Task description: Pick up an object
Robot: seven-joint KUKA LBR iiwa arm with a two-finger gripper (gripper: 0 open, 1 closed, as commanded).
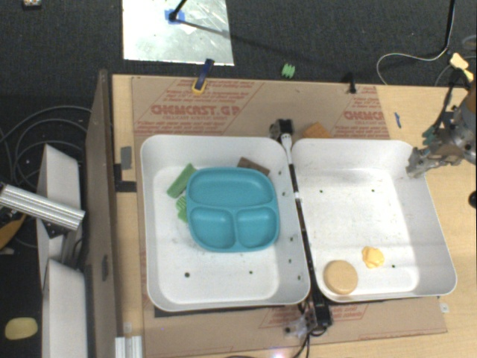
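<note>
Tool [417, 162] state cannot be told; small yellow piece [373, 257] in right bin [428, 200] looks light, soft; pinch across middle.

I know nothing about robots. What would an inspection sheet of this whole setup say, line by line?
Surface: cardboard-covered bench bearing left bin and right bin.
Job's things: blue divided plate in left bin, over green pieces and a brown piece; tan round object and yellow lump in right bin.
Clutter: orange scrap behind the bins.
Grippers: gripper at right bin's far right corner, nothing seen held.
Cables: coil on floor at left.
Surroundings: dark carpet, shiny sheet.
</note>
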